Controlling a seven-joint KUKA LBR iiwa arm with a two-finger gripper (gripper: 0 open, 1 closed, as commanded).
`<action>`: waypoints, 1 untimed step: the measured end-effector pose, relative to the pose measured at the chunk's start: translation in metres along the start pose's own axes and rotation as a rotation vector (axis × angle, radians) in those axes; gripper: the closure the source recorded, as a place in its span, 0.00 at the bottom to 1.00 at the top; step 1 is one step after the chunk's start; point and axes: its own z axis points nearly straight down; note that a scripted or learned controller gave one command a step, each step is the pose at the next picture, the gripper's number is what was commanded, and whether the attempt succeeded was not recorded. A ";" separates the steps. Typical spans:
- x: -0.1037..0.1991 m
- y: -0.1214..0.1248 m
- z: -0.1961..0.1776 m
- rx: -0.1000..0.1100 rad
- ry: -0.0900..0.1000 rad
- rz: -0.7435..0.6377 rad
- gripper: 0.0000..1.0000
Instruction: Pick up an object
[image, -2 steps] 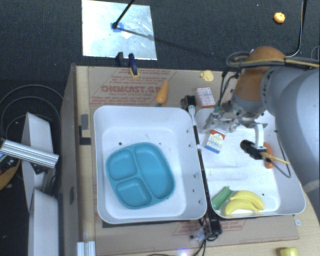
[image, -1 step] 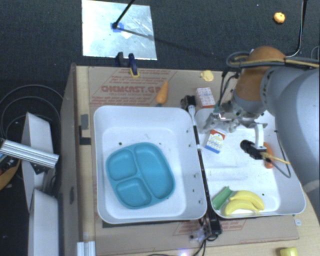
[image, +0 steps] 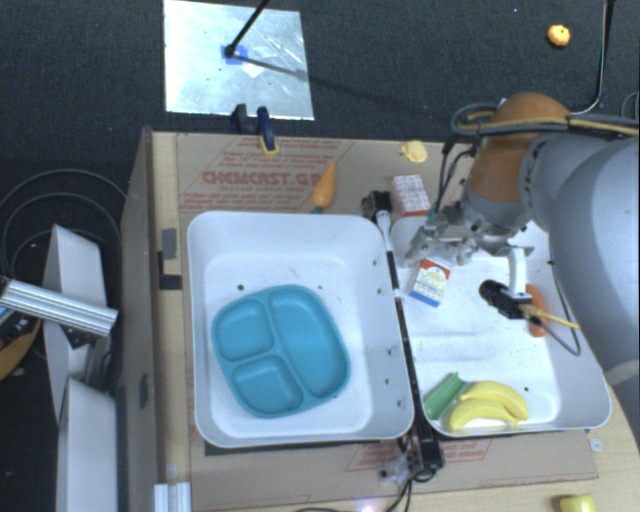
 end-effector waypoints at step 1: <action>0.000 0.000 0.000 0.000 0.000 0.000 0.00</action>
